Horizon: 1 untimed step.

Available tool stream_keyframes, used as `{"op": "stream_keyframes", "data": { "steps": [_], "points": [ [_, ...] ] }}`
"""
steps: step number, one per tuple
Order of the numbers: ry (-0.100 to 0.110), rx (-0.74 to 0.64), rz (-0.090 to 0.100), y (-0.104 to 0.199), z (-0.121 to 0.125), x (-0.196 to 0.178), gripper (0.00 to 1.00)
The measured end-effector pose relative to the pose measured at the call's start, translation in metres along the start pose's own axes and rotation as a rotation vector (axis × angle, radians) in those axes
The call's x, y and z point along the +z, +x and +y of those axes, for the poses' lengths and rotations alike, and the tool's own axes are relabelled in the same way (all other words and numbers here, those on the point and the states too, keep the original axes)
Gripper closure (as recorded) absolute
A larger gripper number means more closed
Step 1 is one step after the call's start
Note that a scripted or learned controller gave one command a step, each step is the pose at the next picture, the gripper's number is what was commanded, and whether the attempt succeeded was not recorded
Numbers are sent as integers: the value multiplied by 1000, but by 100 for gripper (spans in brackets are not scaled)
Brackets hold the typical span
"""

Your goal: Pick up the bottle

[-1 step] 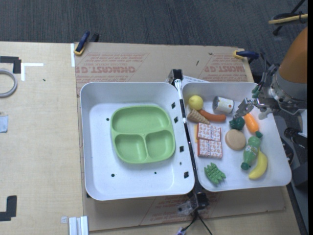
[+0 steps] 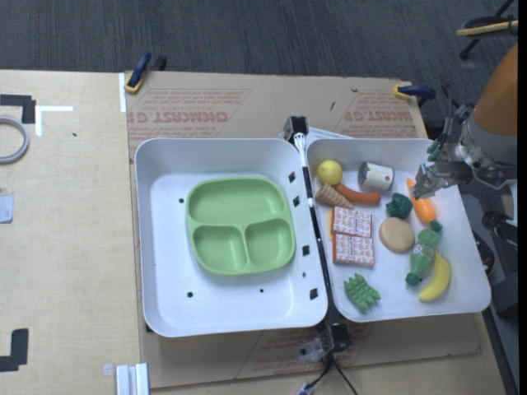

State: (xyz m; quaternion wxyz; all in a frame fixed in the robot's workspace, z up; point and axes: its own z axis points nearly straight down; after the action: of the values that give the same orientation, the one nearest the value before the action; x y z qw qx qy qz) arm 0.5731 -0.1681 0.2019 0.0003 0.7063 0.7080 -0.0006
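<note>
While the gripper (image 2: pixel 422 183) hovers near the right bin's (image 2: pixel 461 303) right edge, finger state indeterminable, the green bottle (image 2: pixel 422 253) lies below it.

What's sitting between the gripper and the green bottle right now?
In the camera view, a small orange toy lies between the gripper and the green bottle, just below the gripper tip and touching the bottle's cap end.

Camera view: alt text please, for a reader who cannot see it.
The gripper hovers at the right bin's far right, above an orange piece; the green bottle lies nearer the camera beside a banana. The left bin holds a green tray.
</note>
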Motion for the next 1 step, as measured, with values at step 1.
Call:
{"op": "stream_keyframes", "data": {
  "steps": [1],
  "points": [
    [1, -94, 1, 89, -79, 10, 100]
  ]
}}
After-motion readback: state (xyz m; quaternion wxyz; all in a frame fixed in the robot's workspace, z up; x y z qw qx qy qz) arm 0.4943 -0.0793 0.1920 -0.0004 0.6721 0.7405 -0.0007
